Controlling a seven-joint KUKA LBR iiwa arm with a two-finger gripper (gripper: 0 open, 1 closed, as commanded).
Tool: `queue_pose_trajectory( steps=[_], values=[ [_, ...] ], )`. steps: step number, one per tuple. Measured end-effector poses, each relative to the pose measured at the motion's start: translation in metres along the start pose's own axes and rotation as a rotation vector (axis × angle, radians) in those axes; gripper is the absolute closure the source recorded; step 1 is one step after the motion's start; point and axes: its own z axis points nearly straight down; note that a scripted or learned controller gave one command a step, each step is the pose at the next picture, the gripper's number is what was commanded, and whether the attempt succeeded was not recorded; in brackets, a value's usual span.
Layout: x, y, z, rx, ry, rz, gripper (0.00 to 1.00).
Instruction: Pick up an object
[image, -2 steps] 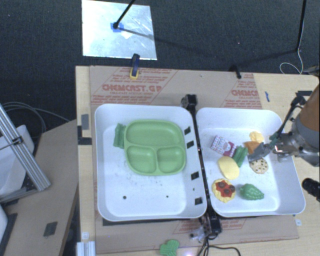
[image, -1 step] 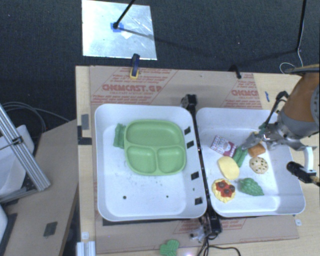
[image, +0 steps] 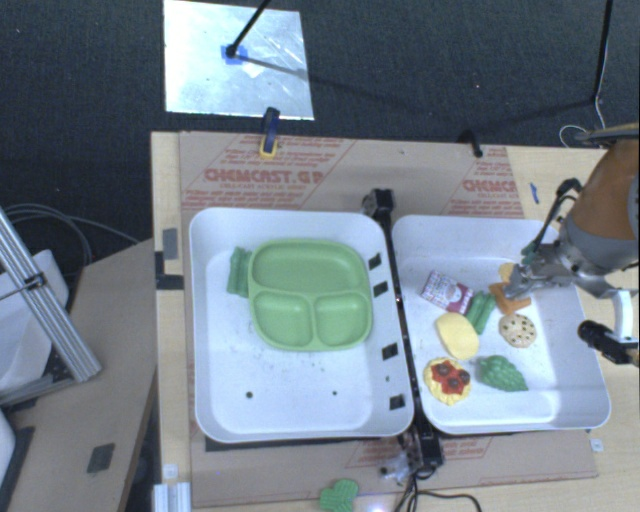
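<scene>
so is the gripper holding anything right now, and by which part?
Cannot be told. The gripper is down in the right white bin, over a small orange piece beside the green pickle-shaped toy, but the view does not show a grasp.

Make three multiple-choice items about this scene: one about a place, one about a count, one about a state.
1. Where does the green tray lie?
A. left bin
B. right bin
C. on the floor

2. How many compartments does the tray have?
A. two
B. three
C. five

3. What is in the tray?
A. a cookie
B. a pizza
C. nothing

Answers:
1 A: it sits in the left bin, beside the right bin.
2 B: one wide section above two small ones.
3 C: the cookie and pizza lie in the right bin, where the end effector works.
</scene>
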Motion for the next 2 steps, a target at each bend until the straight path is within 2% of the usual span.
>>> queue_pose_trajectory(
  steps=[1, 2],
  values=[
    [0.000, 0.000, 0.000, 0.001, 0.000, -0.001, 0.00],
    [-0.003, 0.019, 0.033, 0.002, 0.001, 0.002, 0.00]
  ],
)
